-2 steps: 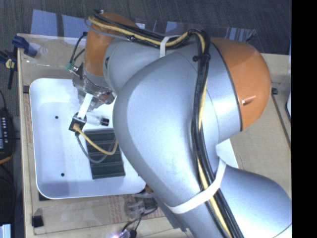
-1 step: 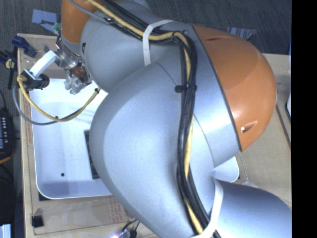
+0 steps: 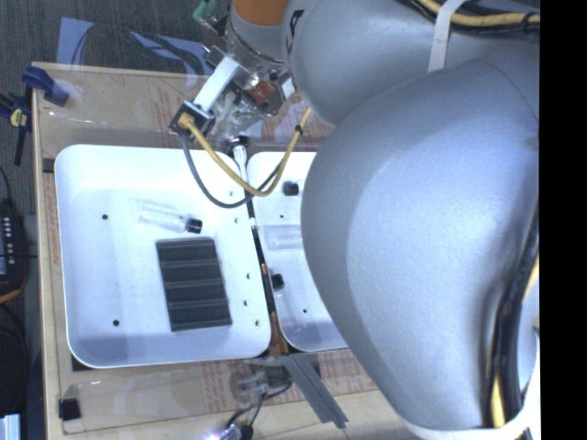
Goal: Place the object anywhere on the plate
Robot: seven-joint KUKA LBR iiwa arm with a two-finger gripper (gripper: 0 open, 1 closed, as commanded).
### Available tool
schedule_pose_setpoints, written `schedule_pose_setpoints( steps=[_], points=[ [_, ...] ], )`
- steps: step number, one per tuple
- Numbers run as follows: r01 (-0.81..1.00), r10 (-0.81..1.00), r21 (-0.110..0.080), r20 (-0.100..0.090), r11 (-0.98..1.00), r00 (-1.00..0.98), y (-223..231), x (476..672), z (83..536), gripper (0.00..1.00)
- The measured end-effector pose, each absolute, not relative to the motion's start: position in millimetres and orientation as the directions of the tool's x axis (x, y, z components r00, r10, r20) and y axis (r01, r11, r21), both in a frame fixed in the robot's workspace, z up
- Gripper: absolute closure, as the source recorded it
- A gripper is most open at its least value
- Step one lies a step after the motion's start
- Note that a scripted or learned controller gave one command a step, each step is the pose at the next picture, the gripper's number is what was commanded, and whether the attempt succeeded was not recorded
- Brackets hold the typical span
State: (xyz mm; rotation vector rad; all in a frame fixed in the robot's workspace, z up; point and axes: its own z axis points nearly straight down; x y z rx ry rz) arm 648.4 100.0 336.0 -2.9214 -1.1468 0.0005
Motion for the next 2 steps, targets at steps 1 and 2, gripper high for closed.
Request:
schedule_pose_setpoints(
  steps=[1,2],
  points=[
    [0.551,0.551,-0.006,-0.006,-0.835,0.835,109.2,567.4,189.6,1.00],
    [0.551,0.551,-0.006,-0.006,-0.835,0.834,109.5,567.5,190.0,0.00]
  ],
)
